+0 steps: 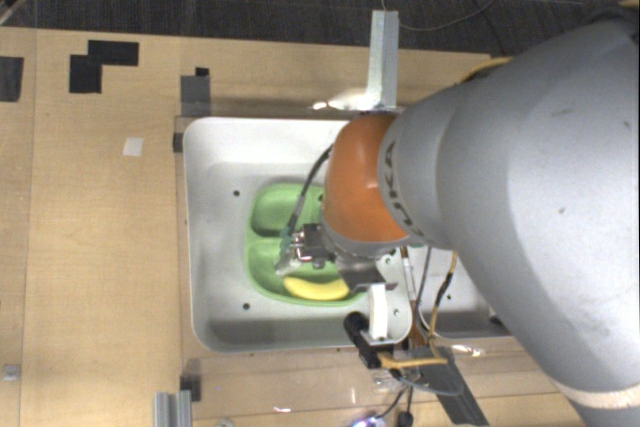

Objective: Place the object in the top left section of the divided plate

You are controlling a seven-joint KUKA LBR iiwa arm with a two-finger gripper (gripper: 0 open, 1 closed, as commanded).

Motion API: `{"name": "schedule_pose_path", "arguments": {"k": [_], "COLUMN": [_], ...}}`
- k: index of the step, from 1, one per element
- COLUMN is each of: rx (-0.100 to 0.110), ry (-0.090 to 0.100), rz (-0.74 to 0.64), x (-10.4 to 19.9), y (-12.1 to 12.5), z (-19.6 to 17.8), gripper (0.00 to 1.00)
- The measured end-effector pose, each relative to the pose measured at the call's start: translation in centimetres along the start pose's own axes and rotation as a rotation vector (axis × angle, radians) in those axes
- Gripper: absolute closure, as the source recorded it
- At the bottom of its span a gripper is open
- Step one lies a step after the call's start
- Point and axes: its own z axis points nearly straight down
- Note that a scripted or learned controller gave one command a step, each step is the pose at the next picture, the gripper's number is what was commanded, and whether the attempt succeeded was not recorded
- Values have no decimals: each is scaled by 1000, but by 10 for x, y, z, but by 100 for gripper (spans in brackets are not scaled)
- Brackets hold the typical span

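My gripper (300, 250) hangs over the green divided plate (268, 215) in the white bin (215, 215), whether wide or narrow I cannot tell, and the yellow banana (315, 290) lies in the plate's near section, so delivery to the top left section looks undone.

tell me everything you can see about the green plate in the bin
The plate is light green, smooth and glossy like plastic, with raised ridges dividing it into sections. It lies flat on the floor of the white bin, near the middle. The arm covers its right part, so its full outline and section count can't be told. A yellow, banana-like object lies in its near section at the lower edge. The gripper hangs right over the plate just above that object; whether it touches the plate is unclear.
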Motion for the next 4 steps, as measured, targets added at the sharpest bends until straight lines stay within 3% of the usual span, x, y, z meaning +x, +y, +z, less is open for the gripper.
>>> {"name": "schedule_pose_path", "arguments": {"k": [1,2,3,4], "rx": [-4,2,0,5], "ry": [3,-3,-6,-6], "rz": [1,-247,-299,-170], "x": [1,-76,-218,-341], "y": [2,3,2,23], "z": [-11,-87,-189,-90], "gripper": [100,100,100,100]}}
